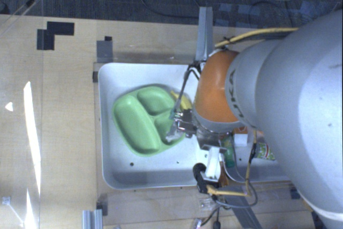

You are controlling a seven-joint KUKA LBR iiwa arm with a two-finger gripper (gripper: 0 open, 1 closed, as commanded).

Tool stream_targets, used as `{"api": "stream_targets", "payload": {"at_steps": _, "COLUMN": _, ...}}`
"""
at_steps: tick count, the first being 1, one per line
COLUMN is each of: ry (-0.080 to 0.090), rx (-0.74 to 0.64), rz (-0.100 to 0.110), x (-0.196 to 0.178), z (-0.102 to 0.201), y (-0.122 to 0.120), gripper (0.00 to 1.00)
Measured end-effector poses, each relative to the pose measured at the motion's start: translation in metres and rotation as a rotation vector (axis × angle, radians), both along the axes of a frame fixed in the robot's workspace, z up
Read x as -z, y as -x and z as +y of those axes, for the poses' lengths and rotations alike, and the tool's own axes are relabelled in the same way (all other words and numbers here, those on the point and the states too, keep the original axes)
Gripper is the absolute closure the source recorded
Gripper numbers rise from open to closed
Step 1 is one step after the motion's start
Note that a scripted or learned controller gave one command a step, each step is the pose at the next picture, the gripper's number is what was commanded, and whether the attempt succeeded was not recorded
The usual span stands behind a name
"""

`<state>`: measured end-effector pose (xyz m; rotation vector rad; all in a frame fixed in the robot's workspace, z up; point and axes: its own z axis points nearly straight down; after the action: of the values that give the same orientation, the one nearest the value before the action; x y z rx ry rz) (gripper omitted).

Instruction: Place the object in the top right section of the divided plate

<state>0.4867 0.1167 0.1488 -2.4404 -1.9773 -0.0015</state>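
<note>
A light green divided plate lies in the left white bin, with one long section on its left and two smaller ones on its right. A yellow object peeks out at the plate's right rim, mostly hidden by the arm. My gripper hangs over the plate's lower right section, at its right edge. The orange band and wrist cover whatever lies just right of the plate.
The big grey arm hides most of the right bin. A green item and a printed packet show under it. Cables hang near the bin's front edge. A metal post stands behind the bins.
</note>
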Motion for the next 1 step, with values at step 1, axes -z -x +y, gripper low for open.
{"api": "stream_targets", "payload": {"at_steps": 1, "ry": 0.0, "rx": 0.294, "rz": -0.003, "x": -0.1316, "z": -0.0002, "y": -0.0008, "gripper": 0.0}}
